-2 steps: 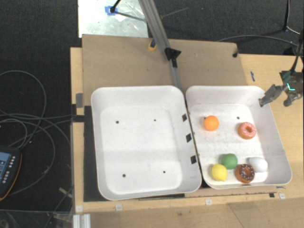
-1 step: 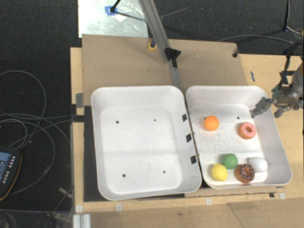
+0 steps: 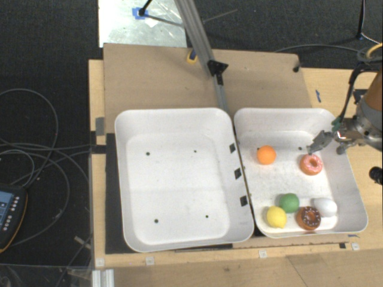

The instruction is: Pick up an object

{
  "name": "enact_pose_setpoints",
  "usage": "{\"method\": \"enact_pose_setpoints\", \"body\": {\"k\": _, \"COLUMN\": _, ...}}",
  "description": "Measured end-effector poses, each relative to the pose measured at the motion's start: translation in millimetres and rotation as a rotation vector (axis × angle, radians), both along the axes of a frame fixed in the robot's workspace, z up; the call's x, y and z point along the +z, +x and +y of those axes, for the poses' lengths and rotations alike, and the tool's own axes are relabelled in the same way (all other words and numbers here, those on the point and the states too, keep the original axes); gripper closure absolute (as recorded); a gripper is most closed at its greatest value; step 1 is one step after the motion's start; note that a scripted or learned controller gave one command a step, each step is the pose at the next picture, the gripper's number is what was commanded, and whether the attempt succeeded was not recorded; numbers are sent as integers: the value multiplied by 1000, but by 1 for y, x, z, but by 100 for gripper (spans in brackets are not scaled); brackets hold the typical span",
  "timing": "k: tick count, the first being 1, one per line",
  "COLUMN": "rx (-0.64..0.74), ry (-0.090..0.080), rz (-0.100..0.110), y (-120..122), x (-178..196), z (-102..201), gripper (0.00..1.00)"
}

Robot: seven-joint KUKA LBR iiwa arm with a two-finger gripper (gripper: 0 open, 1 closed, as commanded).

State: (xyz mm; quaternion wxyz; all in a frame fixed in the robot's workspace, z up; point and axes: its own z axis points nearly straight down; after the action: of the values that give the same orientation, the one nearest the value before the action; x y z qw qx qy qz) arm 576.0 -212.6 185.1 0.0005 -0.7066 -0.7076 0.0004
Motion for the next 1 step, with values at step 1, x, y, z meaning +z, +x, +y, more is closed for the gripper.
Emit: {"method": "enact_pose_setpoints", "body": {"k": 1, "rx": -1, "ry": 1, "rz": 2, "y": -3, "x": -61, "z": -4, "gripper": 0}}
